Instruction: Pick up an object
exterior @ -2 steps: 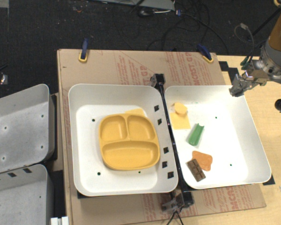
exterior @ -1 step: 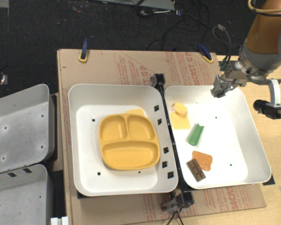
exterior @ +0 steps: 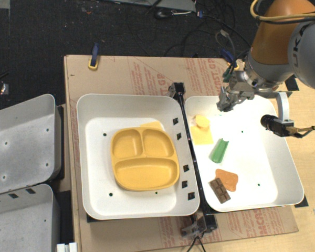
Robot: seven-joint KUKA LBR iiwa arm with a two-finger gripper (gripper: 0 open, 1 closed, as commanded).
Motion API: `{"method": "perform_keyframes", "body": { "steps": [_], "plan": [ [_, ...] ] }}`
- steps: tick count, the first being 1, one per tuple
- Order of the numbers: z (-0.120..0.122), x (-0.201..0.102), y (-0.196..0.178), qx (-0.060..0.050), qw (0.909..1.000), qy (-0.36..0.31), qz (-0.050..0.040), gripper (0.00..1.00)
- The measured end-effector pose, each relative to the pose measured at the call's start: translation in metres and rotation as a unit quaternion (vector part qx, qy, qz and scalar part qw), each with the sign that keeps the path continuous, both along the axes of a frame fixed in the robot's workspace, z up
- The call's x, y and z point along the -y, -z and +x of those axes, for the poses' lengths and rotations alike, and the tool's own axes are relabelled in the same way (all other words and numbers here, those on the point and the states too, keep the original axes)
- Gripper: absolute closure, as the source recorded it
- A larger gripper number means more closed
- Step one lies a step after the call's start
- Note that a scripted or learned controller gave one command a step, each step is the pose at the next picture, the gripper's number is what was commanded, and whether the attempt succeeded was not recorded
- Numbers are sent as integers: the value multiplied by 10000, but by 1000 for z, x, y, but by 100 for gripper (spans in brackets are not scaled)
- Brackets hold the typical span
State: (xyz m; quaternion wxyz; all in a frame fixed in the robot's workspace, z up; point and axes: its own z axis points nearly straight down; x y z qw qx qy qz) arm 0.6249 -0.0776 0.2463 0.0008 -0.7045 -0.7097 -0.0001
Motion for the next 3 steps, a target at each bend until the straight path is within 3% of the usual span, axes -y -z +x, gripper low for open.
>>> {"method": "perform_keyframes", "body": {
  "steps": [3],
  "plan": [
    [21,-167,30,12,10000,-4,1,100]
  ]
}}
